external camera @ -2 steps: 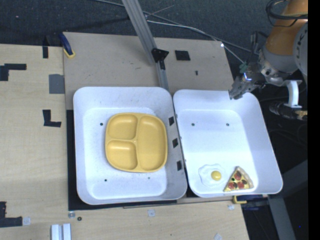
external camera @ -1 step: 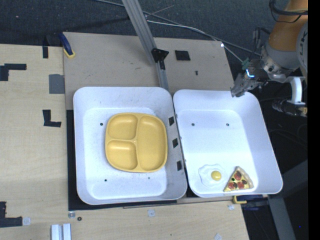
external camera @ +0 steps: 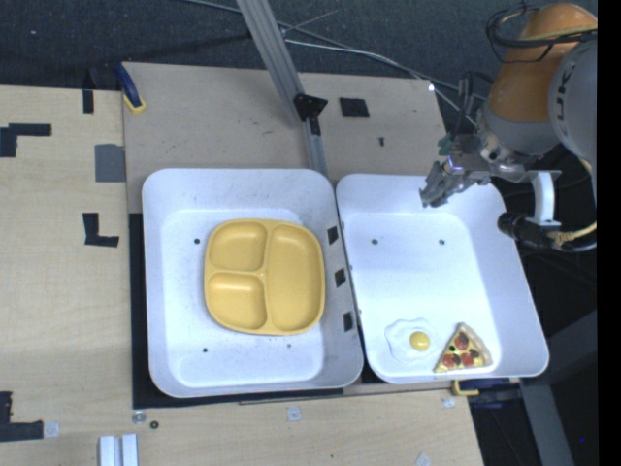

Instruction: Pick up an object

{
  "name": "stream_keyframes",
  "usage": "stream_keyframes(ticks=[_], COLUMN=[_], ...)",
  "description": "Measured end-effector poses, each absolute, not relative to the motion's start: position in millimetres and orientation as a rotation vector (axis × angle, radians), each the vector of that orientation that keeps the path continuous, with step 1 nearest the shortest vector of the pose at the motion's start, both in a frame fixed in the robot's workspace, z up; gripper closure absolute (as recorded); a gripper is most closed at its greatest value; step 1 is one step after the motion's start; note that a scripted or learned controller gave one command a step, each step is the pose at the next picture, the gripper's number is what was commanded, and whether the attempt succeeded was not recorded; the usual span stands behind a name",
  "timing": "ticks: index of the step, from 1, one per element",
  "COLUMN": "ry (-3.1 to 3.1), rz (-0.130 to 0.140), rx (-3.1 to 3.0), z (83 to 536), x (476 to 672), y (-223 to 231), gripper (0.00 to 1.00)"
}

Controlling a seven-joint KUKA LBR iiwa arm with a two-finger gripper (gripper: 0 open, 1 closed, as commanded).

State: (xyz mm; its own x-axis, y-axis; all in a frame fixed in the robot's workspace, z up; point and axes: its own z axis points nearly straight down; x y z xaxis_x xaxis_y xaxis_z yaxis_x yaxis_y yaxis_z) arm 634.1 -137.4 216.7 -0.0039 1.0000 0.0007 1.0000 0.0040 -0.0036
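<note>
A yellow divided plate (external camera: 264, 277) lies in the left bin (external camera: 175, 202). In the right bin (external camera: 437, 250), near its front edge, rest a toy fried egg (external camera: 411, 339) and a toy pizza slice (external camera: 464, 349) side by side. My gripper (external camera: 437, 188) hangs over the far right corner of the right bin, well away from the egg and the pizza slice. Nothing shows between its fingers.
A slanted metal post (external camera: 281, 66) rises behind the gap between the bins. Cables (external camera: 543, 229) hang by the arm at the right bin's right side. The wooden bench (external camera: 58, 289) stretches to the left.
</note>
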Motion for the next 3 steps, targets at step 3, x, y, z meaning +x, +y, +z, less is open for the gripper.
stream_keyframes(ticks=[3], ry=[-2.225], rz=[0.003], rx=[-2.214], z=[214], x=[572.5], y=[-8], gripper=[1.00])
